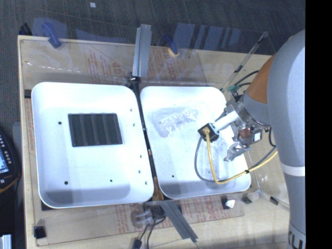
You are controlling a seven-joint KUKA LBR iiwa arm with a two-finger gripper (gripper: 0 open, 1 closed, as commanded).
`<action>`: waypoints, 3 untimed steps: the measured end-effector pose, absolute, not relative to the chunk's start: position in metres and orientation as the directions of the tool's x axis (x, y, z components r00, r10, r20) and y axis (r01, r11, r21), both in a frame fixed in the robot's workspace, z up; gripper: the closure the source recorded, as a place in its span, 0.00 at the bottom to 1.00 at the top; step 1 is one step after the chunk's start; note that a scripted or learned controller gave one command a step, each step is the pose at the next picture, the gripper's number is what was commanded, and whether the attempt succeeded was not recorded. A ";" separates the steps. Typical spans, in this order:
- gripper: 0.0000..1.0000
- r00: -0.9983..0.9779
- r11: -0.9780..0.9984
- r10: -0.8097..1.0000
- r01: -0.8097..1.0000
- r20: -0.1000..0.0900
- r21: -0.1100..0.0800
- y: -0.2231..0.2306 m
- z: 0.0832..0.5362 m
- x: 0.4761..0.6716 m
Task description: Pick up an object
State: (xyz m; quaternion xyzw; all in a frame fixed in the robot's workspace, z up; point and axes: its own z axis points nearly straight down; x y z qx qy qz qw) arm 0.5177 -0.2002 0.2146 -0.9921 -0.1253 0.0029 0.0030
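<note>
My gripper [234, 152] sits low in the right bin [171, 185], near its right wall; can't tell jaw state. Only obj I see there: clear plastic wrap [174, 121], far-left of me, untouched. Pick not done.

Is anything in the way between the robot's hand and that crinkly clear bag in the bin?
Nothing visible is. The hand hangs over the right bin, and the clear bag lies up and to the left in the same bin. Between them is bare white floor. The yellow cable loops lower down, off to the side.
</note>
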 end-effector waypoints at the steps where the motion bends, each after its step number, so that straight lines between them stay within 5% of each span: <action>1: 1.00 0.966 -0.966 0.259 0.259 -0.008 -0.011 -0.199 0.224 0.518; 2: 1.00 0.902 -0.902 0.431 0.431 -0.001 -0.003 -0.209 0.309 0.573; 3: 1.00 0.255 -0.255 0.967 0.967 0.000 -0.004 -0.209 0.256 0.570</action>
